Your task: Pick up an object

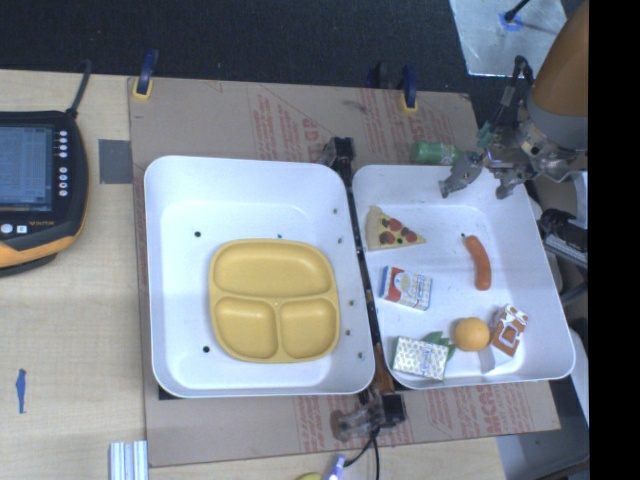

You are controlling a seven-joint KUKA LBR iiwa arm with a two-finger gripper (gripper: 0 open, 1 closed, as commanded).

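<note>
Nothing is picked yet, and the candidates all lie in the right bin (530,233): a pizza slice (391,230) at about ten o'clock in it, a sausage (481,262) just right of centre, a small blue-and-white carton (407,288) left of centre, and toward six o'clock a cluster made of a patterned packet (420,358), a bit of green, an orange ball (471,334) and a red-and-white box (508,330), set close together and some of them touching. The gripper (478,173) hangs over the bin's far rim at about one o'clock, with the grey arm and its orange band (565,53) behind it at the right. Its fingers look parted with nothing between them, so I take them as released, though they are small and dark against the rim. This reads to me as the approach step: a target is not yet reached. The sausage lies nearest, toward five o'clock from the fingers, and stands well apart from its neighbours, so it seems the easy choice; the next move would call for travelling over it, turning the fingers across its narrow width and coming down. The left bin (170,268) carries a yellow divided tray (273,300), and a handheld control pad (35,188) rests on the desk at nine o'clock.
</note>
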